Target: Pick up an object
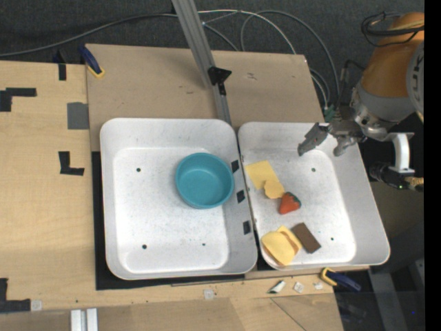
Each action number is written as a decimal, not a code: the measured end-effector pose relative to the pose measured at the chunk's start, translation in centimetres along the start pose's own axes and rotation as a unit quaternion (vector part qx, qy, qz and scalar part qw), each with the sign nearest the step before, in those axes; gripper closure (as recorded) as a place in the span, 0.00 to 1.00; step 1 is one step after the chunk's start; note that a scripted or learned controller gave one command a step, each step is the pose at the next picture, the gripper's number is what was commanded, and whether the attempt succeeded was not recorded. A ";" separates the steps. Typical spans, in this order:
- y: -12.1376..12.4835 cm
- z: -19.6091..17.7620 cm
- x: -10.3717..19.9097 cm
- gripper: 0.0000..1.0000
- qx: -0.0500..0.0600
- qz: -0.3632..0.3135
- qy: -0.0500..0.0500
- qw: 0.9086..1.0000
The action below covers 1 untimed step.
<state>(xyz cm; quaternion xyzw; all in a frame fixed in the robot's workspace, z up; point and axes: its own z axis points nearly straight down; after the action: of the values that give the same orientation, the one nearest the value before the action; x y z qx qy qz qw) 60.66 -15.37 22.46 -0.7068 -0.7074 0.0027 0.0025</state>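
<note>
Brown bench board (165,81) lay under two white bins set side by side, with dark floor and loose cables (275,26) beyond its far edge. A grey pole (200,47) slanted down across the board to the gap between the bins. The left bin (124,185) held a blue bowl (203,179), upright, near its right wall. The right bin (344,198) held a yellow piece (264,178) near its left wall, a small red piece (289,203) just beside that, a yellow block (280,245) at the near edge and a brown block (305,237) touching it. The gripper (322,143) hung over the far right corner of the right bin, well apart from all four pieces. Its fingers (310,141) stood spread, with nothing between them. The arm (389,74) rose behind it at the right. Blue and yellow clamps (93,62) sat at the board's far left corner and at the near right edge (337,278).
</note>
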 end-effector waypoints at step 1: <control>0.4 5.5 1.0 0.00 0.000 -0.001 0.000 1.000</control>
<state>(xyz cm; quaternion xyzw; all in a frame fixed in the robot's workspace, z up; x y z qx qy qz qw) 61.02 -14.39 16.97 -0.7064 -0.7078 0.0023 0.0027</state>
